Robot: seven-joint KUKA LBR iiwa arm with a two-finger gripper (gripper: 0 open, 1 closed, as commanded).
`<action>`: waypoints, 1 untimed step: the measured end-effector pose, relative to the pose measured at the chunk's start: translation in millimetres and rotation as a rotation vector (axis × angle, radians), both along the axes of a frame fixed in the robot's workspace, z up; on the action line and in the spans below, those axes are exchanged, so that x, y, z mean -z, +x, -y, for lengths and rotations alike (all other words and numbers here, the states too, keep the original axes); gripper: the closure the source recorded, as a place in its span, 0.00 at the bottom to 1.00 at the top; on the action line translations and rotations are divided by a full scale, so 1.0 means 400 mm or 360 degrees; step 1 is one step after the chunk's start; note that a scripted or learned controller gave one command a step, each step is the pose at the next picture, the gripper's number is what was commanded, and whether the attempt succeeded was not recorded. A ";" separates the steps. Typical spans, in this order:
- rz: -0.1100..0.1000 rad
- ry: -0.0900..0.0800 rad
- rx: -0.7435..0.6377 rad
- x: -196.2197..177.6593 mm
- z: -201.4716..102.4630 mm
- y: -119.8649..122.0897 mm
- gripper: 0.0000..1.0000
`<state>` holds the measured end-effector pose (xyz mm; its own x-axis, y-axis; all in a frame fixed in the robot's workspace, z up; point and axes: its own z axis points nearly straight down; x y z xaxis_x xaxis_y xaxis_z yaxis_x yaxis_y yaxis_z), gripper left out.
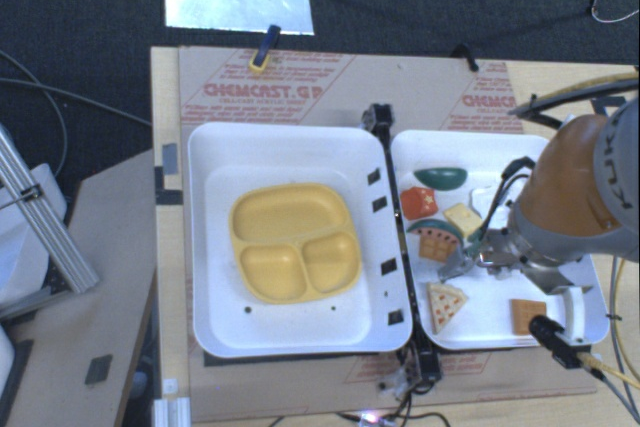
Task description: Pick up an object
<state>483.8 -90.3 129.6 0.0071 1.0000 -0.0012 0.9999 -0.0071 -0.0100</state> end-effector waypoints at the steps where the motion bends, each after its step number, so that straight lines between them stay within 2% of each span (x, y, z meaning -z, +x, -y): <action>1: 0.0025 0.0001 -0.0020 -0.144 -0.045 0.010 0.00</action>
<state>487.8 -72.4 187.0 -0.0054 1.0000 -0.0002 1.0000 0.0054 0.0056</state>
